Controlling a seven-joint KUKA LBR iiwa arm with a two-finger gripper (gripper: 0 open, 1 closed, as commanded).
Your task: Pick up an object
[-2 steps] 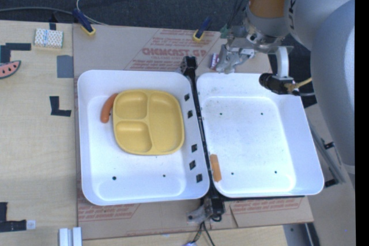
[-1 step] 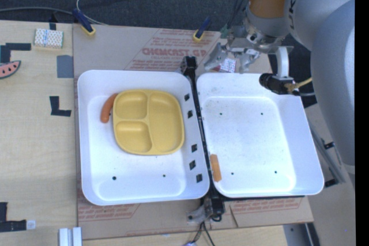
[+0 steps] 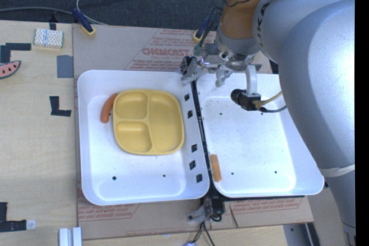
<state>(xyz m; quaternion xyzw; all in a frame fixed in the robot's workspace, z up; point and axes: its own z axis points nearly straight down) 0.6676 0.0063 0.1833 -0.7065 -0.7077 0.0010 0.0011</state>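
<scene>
White plastic makes up both shallow bins, set side by side on a sheet of brown cardboard (image 3: 155,55) printed with red lettering, which lies on a pale wooden bench (image 3: 34,141). Within the left bin (image 3: 95,181) sits a yellow divided plate (image 3: 149,122) with three compartments, lying flat toward the bin's far half. An orange sausage-shaped object (image 3: 106,109) lies just beside the plate's left edge, touching or nearly touching it, aligned roughly along that edge. A second small orange object (image 3: 215,167) rests in the right bin (image 3: 271,181), close against the wall it shares with the left bin, toward the near end. The grey arm (image 3: 317,66) comes in from the right and fills much of that side, its orange band (image 3: 245,3) above the wrist. The gripper (image 3: 222,75) hangs over the far end of the right bin, near the divider between the two bins, and I cannot tell from this angle how its fingers stand or whether anything is between them; both orange objects lie well apart from it. A dark fitting with a cable (image 3: 247,98) hangs from the wrist over the right bin. On the bench to the left are strips of black tape (image 3: 57,108), a small patterned sponge-like block (image 3: 48,38), and a reddish watermelon-slice shape (image 3: 8,69) at the edge
</scene>
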